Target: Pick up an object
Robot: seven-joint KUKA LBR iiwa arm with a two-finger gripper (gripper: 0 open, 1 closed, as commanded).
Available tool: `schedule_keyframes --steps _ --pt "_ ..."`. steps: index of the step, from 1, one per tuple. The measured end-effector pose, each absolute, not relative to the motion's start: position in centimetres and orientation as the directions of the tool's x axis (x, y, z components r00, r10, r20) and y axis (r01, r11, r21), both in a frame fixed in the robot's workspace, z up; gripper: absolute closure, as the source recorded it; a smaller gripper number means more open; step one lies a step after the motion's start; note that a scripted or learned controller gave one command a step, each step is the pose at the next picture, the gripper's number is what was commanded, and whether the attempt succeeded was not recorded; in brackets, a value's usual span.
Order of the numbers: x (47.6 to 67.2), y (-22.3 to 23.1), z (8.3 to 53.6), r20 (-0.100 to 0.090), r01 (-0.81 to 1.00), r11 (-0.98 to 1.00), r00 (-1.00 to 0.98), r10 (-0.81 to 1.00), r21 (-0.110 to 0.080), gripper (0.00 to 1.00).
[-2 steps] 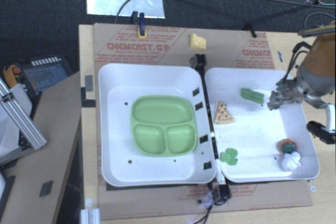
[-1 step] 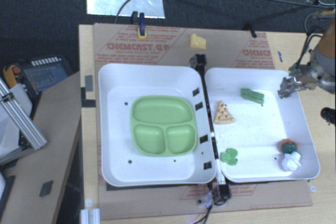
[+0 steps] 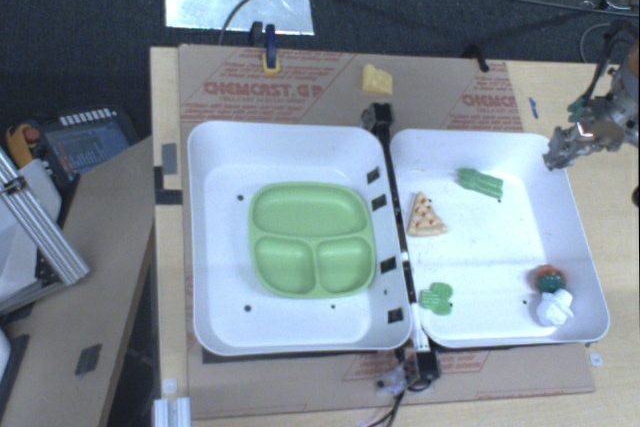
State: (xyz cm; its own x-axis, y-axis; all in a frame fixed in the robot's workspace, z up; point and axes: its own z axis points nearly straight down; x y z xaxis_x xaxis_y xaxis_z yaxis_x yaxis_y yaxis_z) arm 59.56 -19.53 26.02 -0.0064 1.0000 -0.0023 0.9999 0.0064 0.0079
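Over right bin's far right corner: claw, dark, small at frame edge, hanging above the rim; state cannot be told, nothing seen held. Arm reaching in from right, mostly cut off.

Right bin, candidates for pickup:
- pizza slice, toy, lying flat near the divider side. Looks like rigid light plastic, thin; flat on the floor so hard to get under. Best pinched across the narrow tip-to-crust edges, risk of sliding.
- green long piece, toward far side, nearest to claw. Looks light, stiff, bumpy surface so probably decent grip. Take across the short width at mid-length.
- green small piece, near front edge beside divider. Light, lumpy; close to wall, approach cramped.
- red-and-green piece touching white piece in front right corner. Rounded, likely slippery, prone to rolling; crowded against each other and the wall, so worst pick.

Left bin: green divided tray, three compartments, centred. Wide and stiff, probably too broad for claw except by rim.

Outside bins on worktop: yellow block behind bins, on cardboard.

Judgement: green long piece easiest target, closest and free on all sides. None fragile, all light by look.
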Motion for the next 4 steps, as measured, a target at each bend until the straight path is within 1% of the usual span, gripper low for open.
schedule_keyframes --steps 1,2,3,4 --pt "58.5 -14.4 24.5 0.001 1.000 0.008 -0.008 1.000 0.000 1.00" --pt "57.7 -9.0 23.2 0.002 1.000 0.008 -0.008 1.000 0.000 1.00" --pt "56.2 -2.8 23.3 0.002 1.000 0.010 -0.010 1.000 0.000 1.00" --pt "55.0 2.3 22.1 0.002 1.000 0.009 -0.009 1.000 0.000 1.00"
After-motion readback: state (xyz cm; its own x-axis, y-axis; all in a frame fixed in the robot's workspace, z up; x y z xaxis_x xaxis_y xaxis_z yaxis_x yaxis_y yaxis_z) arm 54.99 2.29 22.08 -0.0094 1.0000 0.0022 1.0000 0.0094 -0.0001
